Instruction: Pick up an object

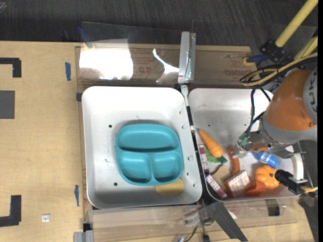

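The right bin [222, 102] holds a heap of small items along its near side. Among them are an orange toy carrot [211, 144], a thin red-orange stick [234, 164], a blue bottle [266, 159], an orange pepper-like toy [266, 178] and a red and white packet [237, 182]. My gripper [249, 142] hangs low over this heap, just right of the carrot and above the red-orange stick. The wrist with its orange band [286, 110] covers the bin's right part. Nothing is visibly held.
The left bin [96, 135] carries a teal divided plate [149, 153] and a tan bread-like piece [169, 187] at its near edge. A wall [191, 135] separates the bins. Yellow and black cables [267, 67] lie beyond the right bin. Two wrappers [204, 155] lie by the wall.
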You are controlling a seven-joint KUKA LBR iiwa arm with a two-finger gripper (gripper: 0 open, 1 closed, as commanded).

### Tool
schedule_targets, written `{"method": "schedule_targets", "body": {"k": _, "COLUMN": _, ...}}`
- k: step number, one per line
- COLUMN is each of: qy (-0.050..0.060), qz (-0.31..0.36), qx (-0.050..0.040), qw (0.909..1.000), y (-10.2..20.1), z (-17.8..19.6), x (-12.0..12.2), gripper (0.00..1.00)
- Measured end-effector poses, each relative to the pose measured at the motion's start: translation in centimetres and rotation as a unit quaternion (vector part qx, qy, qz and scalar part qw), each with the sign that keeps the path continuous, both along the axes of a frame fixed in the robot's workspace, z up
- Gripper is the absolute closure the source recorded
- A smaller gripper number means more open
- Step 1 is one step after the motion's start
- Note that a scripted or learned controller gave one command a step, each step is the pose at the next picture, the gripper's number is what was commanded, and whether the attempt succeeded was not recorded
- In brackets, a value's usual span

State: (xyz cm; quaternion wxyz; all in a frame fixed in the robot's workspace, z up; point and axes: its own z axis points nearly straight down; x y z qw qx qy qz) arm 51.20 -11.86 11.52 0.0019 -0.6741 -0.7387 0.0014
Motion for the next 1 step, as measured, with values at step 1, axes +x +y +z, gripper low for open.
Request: {"method": "schedule_targets", "body": {"k": 1, "qy": 0.001, "qz": 0.000, "qx": 0.0001, "qw": 1.0000, "y": 0.01, "z": -0.07, "x": -0.04, "gripper": 0.00}}
